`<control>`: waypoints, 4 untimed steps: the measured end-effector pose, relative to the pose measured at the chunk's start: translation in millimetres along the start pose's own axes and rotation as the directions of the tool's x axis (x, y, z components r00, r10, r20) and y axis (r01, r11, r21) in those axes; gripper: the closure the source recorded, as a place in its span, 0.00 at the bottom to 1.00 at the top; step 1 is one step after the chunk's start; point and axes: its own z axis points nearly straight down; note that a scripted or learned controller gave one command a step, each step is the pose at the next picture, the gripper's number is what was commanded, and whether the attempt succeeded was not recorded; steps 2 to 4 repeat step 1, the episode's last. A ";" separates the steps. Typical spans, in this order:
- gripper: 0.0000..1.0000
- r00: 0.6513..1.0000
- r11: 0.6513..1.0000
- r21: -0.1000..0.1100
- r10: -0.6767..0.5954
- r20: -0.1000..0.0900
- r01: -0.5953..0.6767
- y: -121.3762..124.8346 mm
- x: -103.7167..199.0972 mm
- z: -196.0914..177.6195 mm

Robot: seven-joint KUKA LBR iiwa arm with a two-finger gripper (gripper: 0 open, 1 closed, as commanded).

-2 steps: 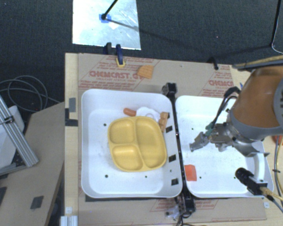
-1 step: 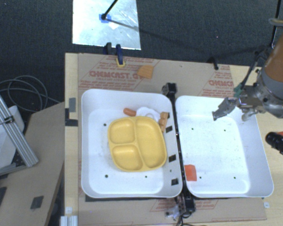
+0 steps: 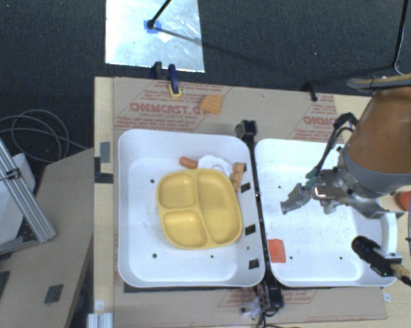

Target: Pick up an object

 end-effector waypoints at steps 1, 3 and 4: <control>0.00 1.000 1.000 -0.022 0.011 0.009 -0.011 20.9 -83.2 -121.0; 0.00 1.000 1.000 -0.022 0.011 0.009 -0.011 20.9 -83.2 -121.0; 0.00 1.000 1.000 -0.022 0.011 0.009 -0.011 20.9 -83.2 -121.0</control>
